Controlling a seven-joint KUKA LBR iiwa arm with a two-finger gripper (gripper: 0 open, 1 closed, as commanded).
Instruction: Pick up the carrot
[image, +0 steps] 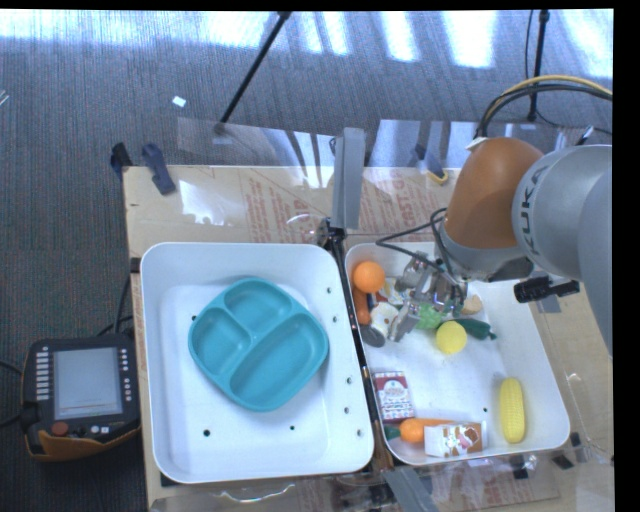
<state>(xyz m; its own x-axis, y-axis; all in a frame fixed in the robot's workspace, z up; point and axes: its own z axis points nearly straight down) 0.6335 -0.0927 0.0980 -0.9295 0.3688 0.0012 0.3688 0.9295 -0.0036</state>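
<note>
The arm (565, 215) is smooth grey with a rounded orange band, black KUKA lettering on its side, and black cables looping overhead. Its gripper (415, 300) looks metallic, though blurred.

Gripper (412, 305): fingertips lost in clutter at the upper left of the right bin (545, 370); open or shut cannot be told. Green item (432, 318) just right of the gripper, partly covered by it and by the yellow lemon-like ball (451, 337); identity unclear. Small pale object (470, 302) further right of the gripper, tucked under the arm's wrist, mostly hidden. Dark round thing (373, 336) just left of the fingers, too small to name. Carrot (420, 430), well below the gripper at the bin's near edge: its right end is covered by a small printed packet (458, 439), print unreadable. Arm (570, 215) cut off by the right frame edge.
</note>
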